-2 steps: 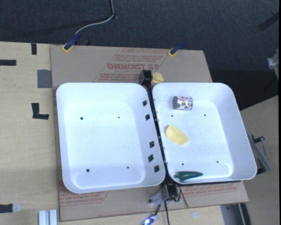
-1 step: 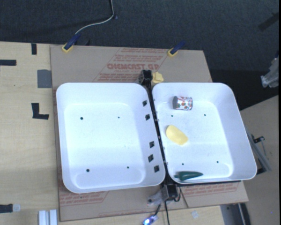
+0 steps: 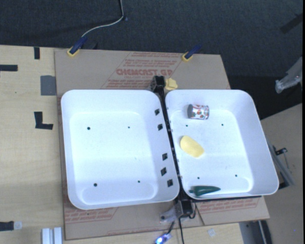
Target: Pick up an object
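Two white bins sit side by side on a desk: the left bin (image 3: 112, 146), then the right bin (image 3: 246, 136) holding three objects, one yellow lump (image 3: 191, 146), one small can (image 3: 198, 112), one green piece (image 3: 205, 190). Nothing looks picked yet; the whole pick seems left to do.

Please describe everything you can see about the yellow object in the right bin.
The yellow object is a small rounded lump, smooth and matte, possibly soft plastic or foam; its exact kind cannot be told. It lies flat on the floor of the right bin, left of the middle, near the divider between the bins. It touches nothing else: the small can lies above it and the green object below it, both apart.
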Action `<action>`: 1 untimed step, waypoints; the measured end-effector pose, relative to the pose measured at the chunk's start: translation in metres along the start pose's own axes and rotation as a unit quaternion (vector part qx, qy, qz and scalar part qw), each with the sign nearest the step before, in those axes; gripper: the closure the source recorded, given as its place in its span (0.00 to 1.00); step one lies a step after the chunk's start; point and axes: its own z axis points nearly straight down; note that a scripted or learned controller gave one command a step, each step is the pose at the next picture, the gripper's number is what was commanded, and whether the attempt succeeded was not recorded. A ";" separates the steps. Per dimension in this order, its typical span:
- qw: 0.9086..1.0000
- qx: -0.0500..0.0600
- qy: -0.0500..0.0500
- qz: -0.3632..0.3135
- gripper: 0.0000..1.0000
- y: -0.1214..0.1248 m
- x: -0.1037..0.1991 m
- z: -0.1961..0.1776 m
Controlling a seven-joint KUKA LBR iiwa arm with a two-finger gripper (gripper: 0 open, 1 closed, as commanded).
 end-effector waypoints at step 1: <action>1.000 0.002 0.001 -0.002 0.00 0.000 0.069 0.056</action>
